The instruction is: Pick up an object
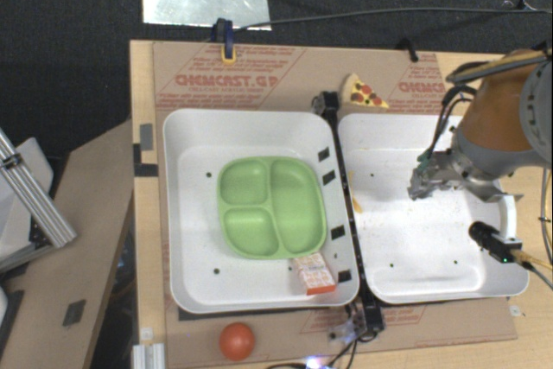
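Smooth green plastic plate, glossy white plastic bins

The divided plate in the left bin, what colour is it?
Light green, seen in the camera view: divided plate.

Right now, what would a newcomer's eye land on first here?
The pale green divided plastic plate lying in the left white bin, with a small red-and-white carton at its lower corner. Then the grey-and-orange arm's end effector over the right white bin, and a pizza-slice toy on the brown board behind.
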{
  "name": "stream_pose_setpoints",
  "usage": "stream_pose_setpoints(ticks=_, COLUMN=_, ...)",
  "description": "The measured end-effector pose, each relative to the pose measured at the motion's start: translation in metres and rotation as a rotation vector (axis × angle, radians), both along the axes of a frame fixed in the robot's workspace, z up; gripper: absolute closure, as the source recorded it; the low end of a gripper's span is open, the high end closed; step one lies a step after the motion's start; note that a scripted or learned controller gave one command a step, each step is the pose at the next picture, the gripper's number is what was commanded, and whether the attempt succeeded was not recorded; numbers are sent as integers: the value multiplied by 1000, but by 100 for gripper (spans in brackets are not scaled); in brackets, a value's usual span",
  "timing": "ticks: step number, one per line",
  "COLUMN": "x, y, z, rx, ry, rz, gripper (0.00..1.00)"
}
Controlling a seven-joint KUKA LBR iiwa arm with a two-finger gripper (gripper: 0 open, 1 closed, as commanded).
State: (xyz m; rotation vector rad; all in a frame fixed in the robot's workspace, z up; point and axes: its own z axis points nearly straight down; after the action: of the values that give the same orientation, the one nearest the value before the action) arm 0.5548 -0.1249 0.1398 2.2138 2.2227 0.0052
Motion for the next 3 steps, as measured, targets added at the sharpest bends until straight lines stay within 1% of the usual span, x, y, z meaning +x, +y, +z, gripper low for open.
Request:
stream_pose_setpoints(ticks=1, x=7, y=0, z=64, rx=-1, ry=-3, rz=1, gripper=100)
stream_pose_setpoints(ticks=2, x=8, y=0, z=69, rx=1, ry=3, rz=0, gripper=100)
stream_pose_setpoints(ticks=3, x=-5, y=56, z=69, rx=3, ry=5, rz=5, gripper=100)
